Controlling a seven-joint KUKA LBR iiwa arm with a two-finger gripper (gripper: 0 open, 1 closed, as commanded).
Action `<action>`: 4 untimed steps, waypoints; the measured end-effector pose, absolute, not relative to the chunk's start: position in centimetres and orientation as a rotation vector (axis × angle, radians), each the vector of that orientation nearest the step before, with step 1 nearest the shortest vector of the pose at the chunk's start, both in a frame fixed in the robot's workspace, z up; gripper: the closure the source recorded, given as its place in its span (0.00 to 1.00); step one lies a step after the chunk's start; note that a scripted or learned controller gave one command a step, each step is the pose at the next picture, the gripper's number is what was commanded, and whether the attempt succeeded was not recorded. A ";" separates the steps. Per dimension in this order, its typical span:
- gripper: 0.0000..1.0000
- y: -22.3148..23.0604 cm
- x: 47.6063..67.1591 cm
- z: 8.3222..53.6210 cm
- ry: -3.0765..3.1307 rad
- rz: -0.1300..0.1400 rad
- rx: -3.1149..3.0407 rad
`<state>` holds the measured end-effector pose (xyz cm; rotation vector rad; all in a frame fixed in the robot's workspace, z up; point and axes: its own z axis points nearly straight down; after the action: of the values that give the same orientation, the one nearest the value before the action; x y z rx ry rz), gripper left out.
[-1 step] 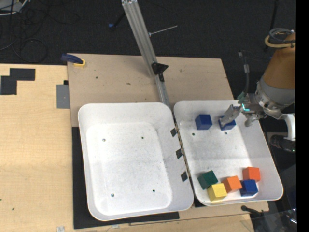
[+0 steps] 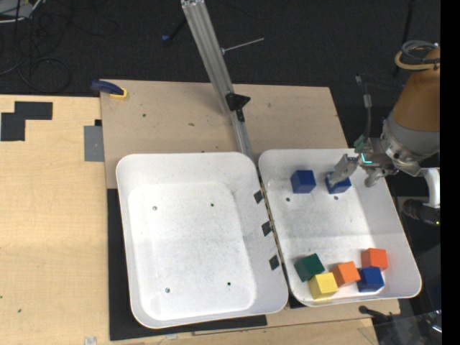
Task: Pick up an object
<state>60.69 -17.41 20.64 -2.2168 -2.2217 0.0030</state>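
two white bins [image 2: 144, 171] on a wooden bench [image 2: 50, 214], dark floor [image 2: 86, 34]; end effector [image 2: 357, 172] spread open, empty.

We see seven small cubes lying in the right bin [image 2: 399, 230]. Near its far edge, a blue cube [image 2: 302, 181] sits alone, flat on the floor. Just to its right lies a second blue cube [image 2: 338, 185], partly hidden, so we cannot tell whether anything grips it. At the bin's near edge five cubes cluster closely: a green cube [image 2: 310, 267], a yellow cube [image 2: 323, 284] just in front of it, an orange cube [image 2: 347, 272], a red-orange cube [image 2: 374, 258], and a third blue cube [image 2: 371, 279].
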 end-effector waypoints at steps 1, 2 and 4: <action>0.00 -17.7 59.8 14.6 -2.215 0.008 -2.216; 0.00 -17.6 59.6 9.2 -2.214 0.007 -2.217; 1.00 -18.7 60.0 16.3 -2.217 -0.002 -2.230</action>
<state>60.04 -18.72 16.34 -2.2303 -2.2167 -0.0018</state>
